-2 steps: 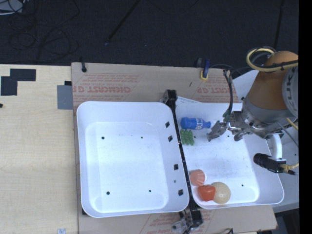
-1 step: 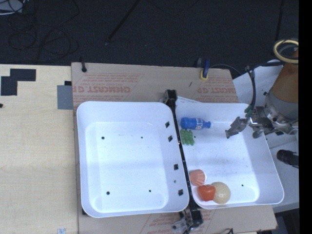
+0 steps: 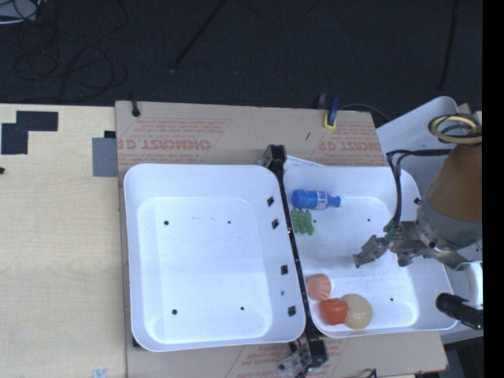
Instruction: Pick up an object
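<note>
Camera view: looks down at a slant on two shallow white bins set side by side on a sheet of cardboard (image 3: 236,136) laid over a pale wooden tabletop (image 3: 55,250).
Left bin (image 3: 157,195): bare white floor with a few small dark holes.
Right bin (image 3: 405,309): holds all the loose things; a black divider (image 3: 285,235) separates it from the left bin.
Blue bottle (image 3: 313,200): lies on its side at about 11 o'clock in the right bin, cap pointing toward 3 o'clock.
Green toy (image 3: 302,223): small and leafy, just below the bottle, near the divider.
Pink ball (image 3: 318,286): at about 7 o'clock in the right bin, near the divider.
Red piece (image 3: 334,311): just below the pink ball, touching it or nearly so.
Pale yellow ball (image 3: 358,311): directly at 3 o'clock of the red piece, touching it.
Arm (image 3: 461,203): enters from 3 o'clock, grey with an orange band.
Gripper (image 3: 370,254): over the middle of the right bin, pointing toward 9 o'clock, well apart from every object.
Jaws: whether they are open or closed cannot be told; nothing is seen between them.
</note>
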